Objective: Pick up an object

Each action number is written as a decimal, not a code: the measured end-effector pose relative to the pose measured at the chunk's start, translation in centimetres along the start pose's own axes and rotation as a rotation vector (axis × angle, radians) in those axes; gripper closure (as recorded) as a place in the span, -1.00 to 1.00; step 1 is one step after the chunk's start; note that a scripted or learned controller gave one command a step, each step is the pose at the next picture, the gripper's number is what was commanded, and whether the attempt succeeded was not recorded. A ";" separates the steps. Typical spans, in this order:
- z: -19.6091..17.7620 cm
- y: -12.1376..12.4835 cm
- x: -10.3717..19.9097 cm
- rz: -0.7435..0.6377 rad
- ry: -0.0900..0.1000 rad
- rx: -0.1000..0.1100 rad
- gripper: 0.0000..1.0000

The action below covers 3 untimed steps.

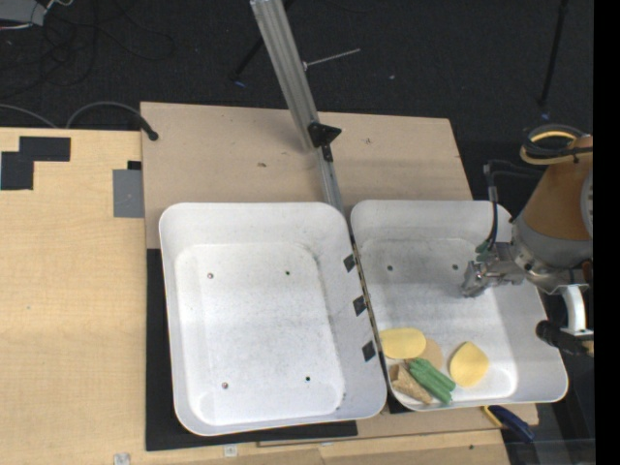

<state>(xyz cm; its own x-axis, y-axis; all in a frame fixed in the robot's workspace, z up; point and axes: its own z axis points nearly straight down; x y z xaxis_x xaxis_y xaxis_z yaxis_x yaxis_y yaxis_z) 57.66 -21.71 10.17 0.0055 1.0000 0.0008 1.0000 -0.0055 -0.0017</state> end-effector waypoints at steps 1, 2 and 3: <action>-6.1 0.7 -0.3 -0.006 -0.002 -0.005 1.00; -11.4 0.8 -0.4 -0.006 -0.002 -0.006 1.00; -11.0 -0.2 5.7 -0.010 0.003 0.002 1.00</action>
<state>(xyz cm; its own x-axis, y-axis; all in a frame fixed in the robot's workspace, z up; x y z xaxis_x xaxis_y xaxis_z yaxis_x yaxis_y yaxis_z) 57.52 -16.05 21.20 -0.0049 1.0000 0.0036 1.0000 0.0049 -0.0033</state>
